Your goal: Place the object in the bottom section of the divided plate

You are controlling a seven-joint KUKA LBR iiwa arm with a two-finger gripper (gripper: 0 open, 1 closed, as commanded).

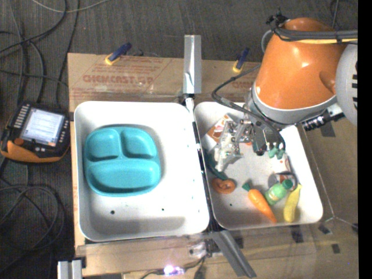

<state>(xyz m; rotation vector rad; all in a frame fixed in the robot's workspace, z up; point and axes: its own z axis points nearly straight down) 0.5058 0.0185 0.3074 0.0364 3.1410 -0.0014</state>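
While the gripper [228, 150] hangs over the right bin [308, 173], finger state cannot be told; no object is seen held, and the divided plate [122, 158] lies well off to its left.

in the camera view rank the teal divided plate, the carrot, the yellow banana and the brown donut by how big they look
1. teal divided plate
2. carrot and yellow banana: look alike, no ranking
3. brown donut
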